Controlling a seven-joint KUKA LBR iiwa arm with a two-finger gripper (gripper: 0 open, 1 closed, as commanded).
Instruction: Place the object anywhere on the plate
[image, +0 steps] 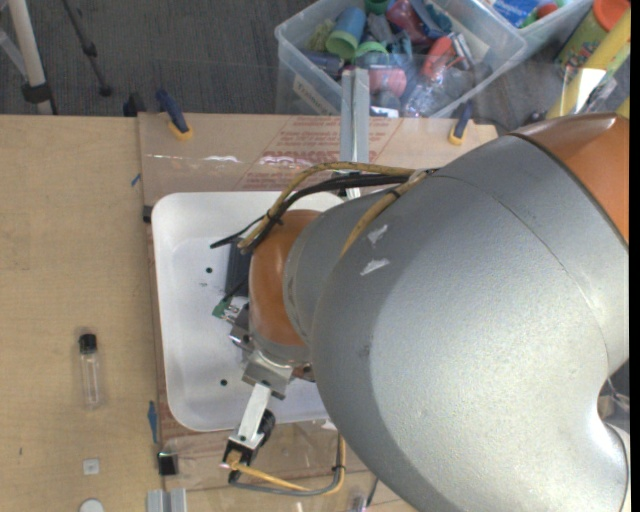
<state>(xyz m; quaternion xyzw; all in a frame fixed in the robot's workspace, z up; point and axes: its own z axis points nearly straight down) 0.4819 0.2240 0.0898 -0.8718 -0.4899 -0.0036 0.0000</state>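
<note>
Overhead, the grey arm (480, 330) covers most of the white bin (185, 300); hand state cannot be told. Neither object nor plate can be located, so handling and grasp point remain unjudged.

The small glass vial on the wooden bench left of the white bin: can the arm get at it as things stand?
Probably yes. The vial lies in the open on the bench, nothing over it, but the arm sits over the white bin, so it must move left.
</note>
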